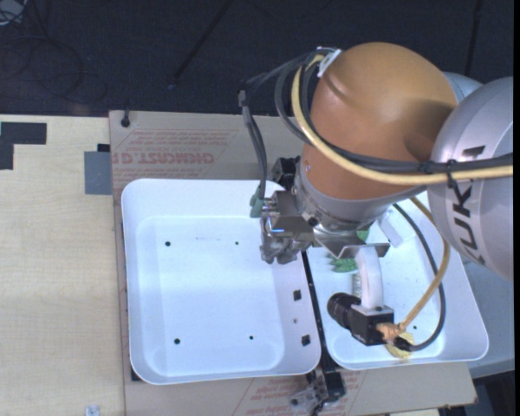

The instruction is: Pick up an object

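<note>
Camera view looks down at a slant on two shallow white bins set side by side on a brown cardboard sheet (182, 150), which has red lettering along its far edge. The arm (481, 180) comes in from the right. Its grey body and the broad orange band (377, 111) above the wrist cover the far half of the right bin (468, 336).

Below the band, the gripper (280, 237) hangs over the rim where the two bins meet, toward their far side. Its dark metal parts sit just over the right edge of the left bin (147, 319). Whether the claw is wide or narrow cannot be told, because it is seen from above and the wrist hides its tip.

A small green object (343, 265) lies in the right bin, just right of the dividing rim and on the near side of the wrist. Most of it is hidden under the robot and only a pale green edge shows, so its shape cannot be told. It is close to the gripper, to its right and a little nearer.

The floor of the left bin bears four small dark dots. A pale wooden bench (35, 258) spreads out to the left of the cardboard, with a few dark patches toward its far side. A small metal fitting (316, 397) sits at the near edge of the cardboard, below the line between the bins.
</note>
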`<action>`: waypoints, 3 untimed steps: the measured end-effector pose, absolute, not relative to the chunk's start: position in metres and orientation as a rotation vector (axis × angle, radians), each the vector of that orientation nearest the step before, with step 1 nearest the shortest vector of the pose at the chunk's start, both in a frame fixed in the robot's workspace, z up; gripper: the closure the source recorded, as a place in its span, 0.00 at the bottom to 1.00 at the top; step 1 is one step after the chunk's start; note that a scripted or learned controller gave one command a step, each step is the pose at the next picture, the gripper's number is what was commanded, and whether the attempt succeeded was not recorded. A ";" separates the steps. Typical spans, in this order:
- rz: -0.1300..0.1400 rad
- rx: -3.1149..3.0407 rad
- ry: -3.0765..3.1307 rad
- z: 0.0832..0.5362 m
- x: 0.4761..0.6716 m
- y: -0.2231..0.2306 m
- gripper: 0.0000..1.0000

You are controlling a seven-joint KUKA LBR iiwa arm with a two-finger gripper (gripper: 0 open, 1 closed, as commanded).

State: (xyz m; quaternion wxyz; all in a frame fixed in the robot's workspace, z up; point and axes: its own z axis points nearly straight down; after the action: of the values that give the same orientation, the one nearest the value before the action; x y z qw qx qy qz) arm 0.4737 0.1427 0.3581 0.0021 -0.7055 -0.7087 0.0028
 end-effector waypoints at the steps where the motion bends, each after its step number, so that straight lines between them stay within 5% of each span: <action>1: 0.024 -2.235 -2.197 0.235 0.473 -0.019 1.00; 2: 0.007 -2.232 -2.211 0.238 0.475 -0.116 1.00; 3: -0.020 -2.221 -2.238 0.411 0.478 -0.053 1.00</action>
State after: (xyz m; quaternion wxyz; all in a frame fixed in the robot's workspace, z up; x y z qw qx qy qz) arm 0.4776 -0.0526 0.4111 -0.0057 -0.7044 -0.7097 -0.0063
